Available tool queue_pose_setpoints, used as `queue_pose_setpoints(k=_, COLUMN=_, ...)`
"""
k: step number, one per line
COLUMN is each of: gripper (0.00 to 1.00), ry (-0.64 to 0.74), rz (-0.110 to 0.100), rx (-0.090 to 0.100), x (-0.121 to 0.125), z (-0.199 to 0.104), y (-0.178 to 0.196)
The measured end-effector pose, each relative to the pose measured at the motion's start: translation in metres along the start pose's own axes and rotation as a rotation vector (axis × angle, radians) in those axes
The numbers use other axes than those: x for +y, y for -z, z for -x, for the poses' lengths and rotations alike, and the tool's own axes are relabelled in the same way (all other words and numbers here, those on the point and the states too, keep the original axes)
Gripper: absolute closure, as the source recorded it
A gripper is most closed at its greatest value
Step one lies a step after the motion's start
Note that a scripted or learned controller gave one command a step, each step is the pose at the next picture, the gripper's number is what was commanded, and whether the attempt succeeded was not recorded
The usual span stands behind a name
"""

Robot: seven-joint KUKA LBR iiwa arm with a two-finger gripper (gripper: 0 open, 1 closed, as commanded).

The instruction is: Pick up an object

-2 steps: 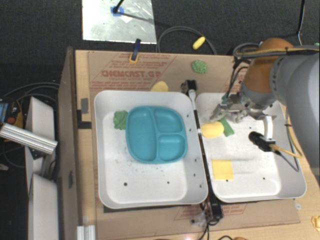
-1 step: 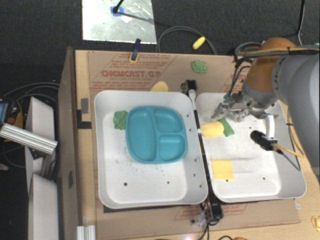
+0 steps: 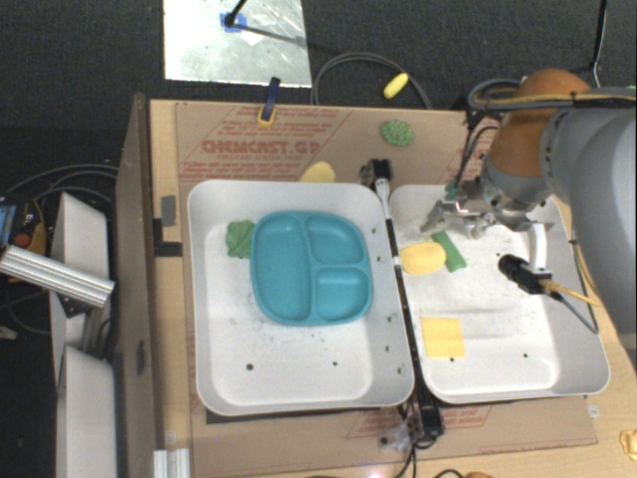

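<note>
gripper [image 3: 453, 219] over right bin [image 3: 577, 366] (far edge)

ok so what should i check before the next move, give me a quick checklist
1. The gripper is over a bin: ok, it is at the far left part of the right bin.
2. A target is close by: ok, a yellow lump and a green stick lie just nearer than the gripper.
3. The targets are apart: not ok, lump and stick appear to touch, so a grab may catch both.
4. There is room at the wall: not ok, the lump lies close to the bin's left wall.
5. The gripper is free of load: cannot tell.
6. There is a fallback: ok, a yellow square lies flat and alone.
</note>
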State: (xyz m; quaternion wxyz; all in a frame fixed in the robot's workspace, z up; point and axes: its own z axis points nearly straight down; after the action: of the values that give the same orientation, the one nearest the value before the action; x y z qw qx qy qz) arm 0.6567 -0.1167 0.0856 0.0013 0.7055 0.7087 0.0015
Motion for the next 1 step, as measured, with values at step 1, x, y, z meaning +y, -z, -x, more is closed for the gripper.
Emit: queue_pose_setpoints(k=1, gripper=1.0, ry=0.002, rz=0.004, rx=0.0, x=0.0012, z=-0.0001, y=0.0117)
